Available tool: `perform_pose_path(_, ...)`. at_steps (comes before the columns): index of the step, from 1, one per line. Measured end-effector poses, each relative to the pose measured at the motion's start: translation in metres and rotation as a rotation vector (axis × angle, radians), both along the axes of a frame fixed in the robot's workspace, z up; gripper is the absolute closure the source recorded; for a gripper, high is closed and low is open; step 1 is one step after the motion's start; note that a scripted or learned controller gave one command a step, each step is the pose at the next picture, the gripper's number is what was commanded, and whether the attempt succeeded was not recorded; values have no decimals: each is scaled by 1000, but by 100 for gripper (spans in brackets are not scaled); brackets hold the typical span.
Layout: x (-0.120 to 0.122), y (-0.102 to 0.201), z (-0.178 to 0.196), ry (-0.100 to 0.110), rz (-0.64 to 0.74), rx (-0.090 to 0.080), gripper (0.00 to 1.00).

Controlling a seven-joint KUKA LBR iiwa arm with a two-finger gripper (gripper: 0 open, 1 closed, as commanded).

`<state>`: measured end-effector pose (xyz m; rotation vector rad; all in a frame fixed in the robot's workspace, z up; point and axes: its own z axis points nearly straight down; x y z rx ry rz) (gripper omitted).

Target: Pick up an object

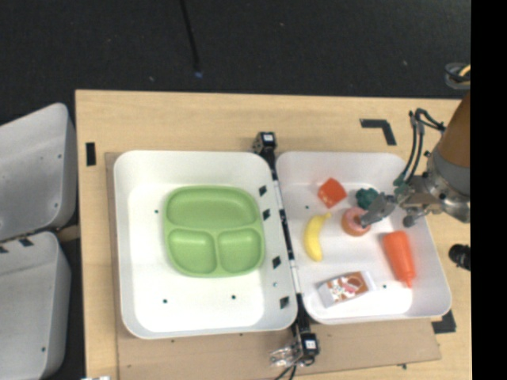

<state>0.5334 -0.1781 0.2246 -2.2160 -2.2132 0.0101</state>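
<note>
The right bin (412, 303) holds a yellow banana (315, 237), an orange-red block (332, 191), a dark green piece (367, 196), a reddish round object (354, 224), an orange carrot (400, 257) and a small printed packet (344, 287). My gripper (375, 214) reaches in from the right and hovers low over the reddish round object, beside the green piece. Its grey fingers (380, 207) point left toward these two. Whether anything sits between them is unclear.
The left bin (135, 291) carries a green divided plate (213, 229). Black clips (264, 142) sit along the seam between the bins. The wooden bench (198, 121) surrounds both bins, and white chairs (32, 180) stand at the left.
</note>
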Motion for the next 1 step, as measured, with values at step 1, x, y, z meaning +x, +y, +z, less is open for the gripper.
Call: perform_pose_path(1, 3, 0, 6, -12, 3, -3, 0)
